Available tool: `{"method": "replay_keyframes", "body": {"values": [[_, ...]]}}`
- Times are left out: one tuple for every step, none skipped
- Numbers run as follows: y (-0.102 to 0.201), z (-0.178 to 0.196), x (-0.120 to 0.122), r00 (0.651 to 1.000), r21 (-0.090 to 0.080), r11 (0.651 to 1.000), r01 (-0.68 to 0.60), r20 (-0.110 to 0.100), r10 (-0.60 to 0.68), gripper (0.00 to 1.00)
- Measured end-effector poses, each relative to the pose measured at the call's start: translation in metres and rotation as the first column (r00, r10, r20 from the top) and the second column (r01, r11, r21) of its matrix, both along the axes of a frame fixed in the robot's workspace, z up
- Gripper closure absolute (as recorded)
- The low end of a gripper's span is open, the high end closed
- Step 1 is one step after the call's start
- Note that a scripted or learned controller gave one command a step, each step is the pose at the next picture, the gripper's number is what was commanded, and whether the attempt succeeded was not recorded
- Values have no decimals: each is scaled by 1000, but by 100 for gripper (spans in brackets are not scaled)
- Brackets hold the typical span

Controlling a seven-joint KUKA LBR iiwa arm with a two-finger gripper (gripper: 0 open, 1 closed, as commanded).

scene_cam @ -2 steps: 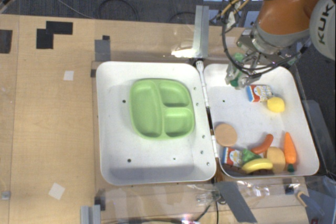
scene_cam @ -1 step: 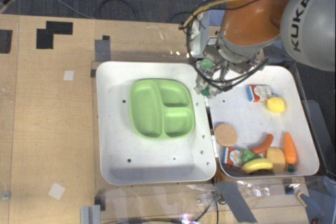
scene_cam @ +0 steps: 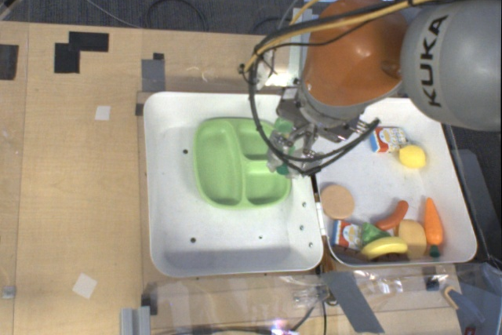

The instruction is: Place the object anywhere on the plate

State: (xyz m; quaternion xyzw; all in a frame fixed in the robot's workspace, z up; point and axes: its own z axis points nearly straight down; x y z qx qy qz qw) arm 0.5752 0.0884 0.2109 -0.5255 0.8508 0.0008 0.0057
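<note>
While I watch from the overhead camera, this is what I read off the bench.

Arm: the grey KUKA arm (scene_cam: 447,51) comes in from the right, its orange band (scene_cam: 353,51) hanging over the seam between the two bins, with black cables looping down around the wrist.

Gripper: the gripper (scene_cam: 284,153) sits low over the right edge of the plate; I cannot tell how its fingers stand, since wrist and cables crowd them.

Plate: the green divided plate (scene_cam: 231,165) lies in the left bin (scene_cam: 180,247), toward its middle and far side; the compartments I can see are bare.

Object: a small green bit shows just at the gripper tip by the plate's right rim, but I cannot tell whether it is a held item or part of the plate.

Right bin: the right bin (scene_cam: 463,239) holds a yellow lemon (scene_cam: 412,158) and a small carton (scene_cam: 386,139) on the far side, a tan round disc (scene_cam: 338,201) near the left wall, and at the near end a banana (scene_cam: 384,249), a carrot (scene_cam: 432,222), a red sausage (scene_cam: 394,213) and a potato-like lump (scene_cam: 411,232) bunched together.
</note>
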Motion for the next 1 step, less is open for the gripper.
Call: {"method": "replay_keyframes", "body": {"values": [[-6,-1,1,1000,-3,1000,8,0,-8,0]]}}
